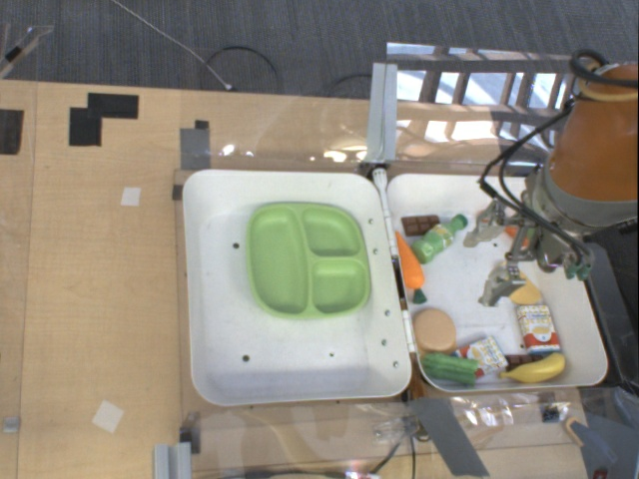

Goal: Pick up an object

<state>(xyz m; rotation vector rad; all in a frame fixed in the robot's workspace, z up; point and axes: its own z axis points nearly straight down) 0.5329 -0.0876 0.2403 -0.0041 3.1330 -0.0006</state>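
Several small items crowd the right bin (589, 367); the end effector (507, 262) hovers there, fingers apart and holding nothing. A yellowish piece (526, 293) lies just at its five o'clock. Best to descend straight, centring before closing, avoiding the juice box (536, 327).

Pale wooden bench (90, 297) before dark grey carpet floor (300, 18).

Bright, even overhead light w/ soft shadows, glare on clear panel (300, 153) behind bins, pic slightly soft.
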